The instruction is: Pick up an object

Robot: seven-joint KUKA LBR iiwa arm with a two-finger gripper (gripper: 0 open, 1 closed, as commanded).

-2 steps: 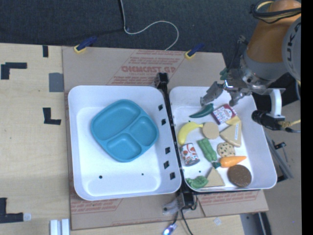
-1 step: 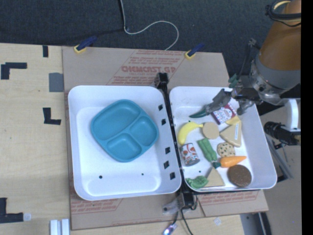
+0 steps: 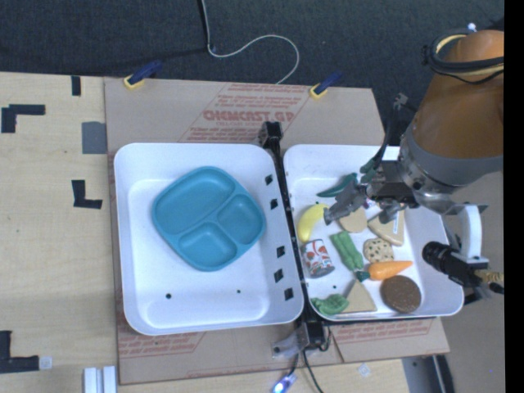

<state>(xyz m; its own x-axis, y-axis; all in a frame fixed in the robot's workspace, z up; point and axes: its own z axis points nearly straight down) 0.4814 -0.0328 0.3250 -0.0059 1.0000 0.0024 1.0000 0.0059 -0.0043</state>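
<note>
gripper (image 3: pixel 350 201): over right bin (image 3: pixel 434 305), fingers look parted, nothing between them
banana (image 3: pixel 310 220): just left of fingers, long axis toward camera
pea pod (image 3: pixel 346 250): just below, also lengthwise

We have one camera, fixed above the bench and looking down at a slant, far enough back to take in both bins whole. The gripper (image 3: pixel 348 205) sits right of the picture's centre, over the right bin (image 3: pixel 426 309); the left bin (image 3: pixel 131 219) lies well to its left, across the black divider (image 3: pixel 282 219). Beyond the gripper, toward the top edge, we see the cardboard sheet (image 3: pixel 237 113) and then dark floor. The arm (image 3: pixel 463 113) enters from the right.
</note>
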